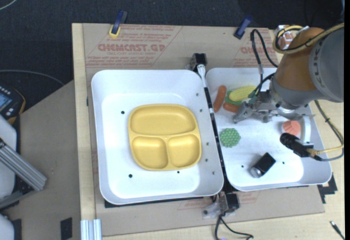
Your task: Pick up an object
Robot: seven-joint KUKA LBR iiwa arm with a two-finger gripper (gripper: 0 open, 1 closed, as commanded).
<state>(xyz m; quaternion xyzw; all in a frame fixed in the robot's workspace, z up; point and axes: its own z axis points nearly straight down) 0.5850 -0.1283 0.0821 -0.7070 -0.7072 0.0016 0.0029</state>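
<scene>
Steel-grey gripper (254,116), fingers (240,117) apart, hangs near a bumpy round green ball (229,136).

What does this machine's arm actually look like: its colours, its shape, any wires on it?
It is a thick, rounded grey arm with a wide orange band just above the wrist. Below the band the wrist narrows to a small gripper of silver-grey metal. Thin black cables loop beside the orange band.
</scene>
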